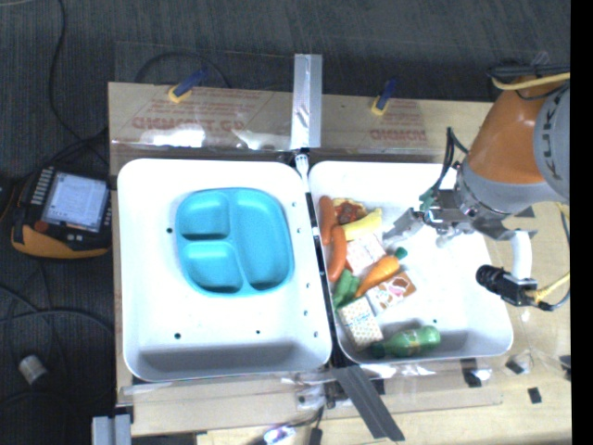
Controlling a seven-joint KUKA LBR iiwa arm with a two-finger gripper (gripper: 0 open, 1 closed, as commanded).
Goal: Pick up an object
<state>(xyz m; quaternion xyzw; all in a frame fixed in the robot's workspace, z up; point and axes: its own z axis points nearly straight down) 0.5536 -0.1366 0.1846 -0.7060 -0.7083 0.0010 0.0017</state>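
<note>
A blue tray is held in the left bin; toy food is piled in the right bin; the gripper spread cannot be told

Dark grey carpet floor all round, black cables looping over it far up-left of the gripper. Plywood bench left of and behind the gripper, clear plastic sheet taped along its back edge, held by two blue-yellow clamps, both up-left of the gripper. Metal bar upright at bench back, up-left of the gripper. Orange-black handheld pendant with lit screen on the floor, far left. Small grey block on the carpet, far down-left. Light even, soft shadows.
</note>
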